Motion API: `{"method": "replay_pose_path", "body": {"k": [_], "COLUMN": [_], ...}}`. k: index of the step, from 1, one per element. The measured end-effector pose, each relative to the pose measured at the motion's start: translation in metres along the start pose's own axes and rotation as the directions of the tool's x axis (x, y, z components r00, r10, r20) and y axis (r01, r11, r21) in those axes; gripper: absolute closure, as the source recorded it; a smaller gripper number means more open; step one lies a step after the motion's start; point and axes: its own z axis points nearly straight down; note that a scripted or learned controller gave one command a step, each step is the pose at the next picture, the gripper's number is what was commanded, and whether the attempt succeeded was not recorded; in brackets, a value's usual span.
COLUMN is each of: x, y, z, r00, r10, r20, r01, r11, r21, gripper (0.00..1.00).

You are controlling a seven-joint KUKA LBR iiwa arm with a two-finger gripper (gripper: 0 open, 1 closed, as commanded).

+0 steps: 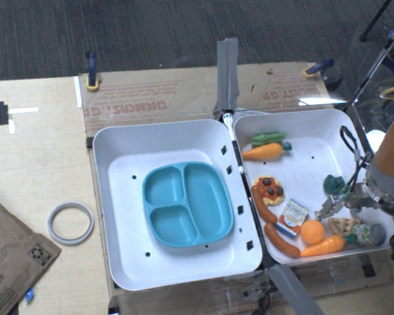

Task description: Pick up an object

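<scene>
The right bin (304, 127) holds several toy foods. A carrot (262, 152) and a green pea pod (269, 138) lie at its far left. A small pizza (270, 189), two sausages (263, 206) (281, 242) and a white packet (294, 213) lie along its left side. An orange ball (312, 232) and a second carrot (323, 246) sit by the near wall. My gripper (335, 206) hangs low at the bin's right side, between a green toy (334, 184) and a tan slice (340, 226). Nothing is visibly held.
The left bin (108, 195) holds a teal divided plate (187, 203). A grey ring (70, 222) and a cardboard box (10, 252) lie on the bench to the left. A black cable (348, 138) loops over the right bin's far right corner. A greenish can (368, 234) lies near the arm.
</scene>
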Motion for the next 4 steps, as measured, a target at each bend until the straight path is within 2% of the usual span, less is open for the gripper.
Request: {"method": "replay_pose_path", "body": {"k": [1, 2, 3, 4], "x": [-0.011, 0.012, 0.073, 0.073], "y": [0.001, 0.001, 0.003, 0.003], "z": [-0.014, -0.001, 0.000, -0.008], "r00": [0.964, 0.998, 0.999, 0.999], "r10": [0.266, 0.070, 0.035, 0.038], "r20": [-0.004, 0.000, 0.000, 0.000], "r01": [-0.266, -0.070, -0.035, -0.038], "r11": [0.964, 0.998, 0.999, 0.999], "r21": [0.001, 0.000, 0.000, 0.000], "gripper": [0.00, 0.00, 0.00, 1.00]}}
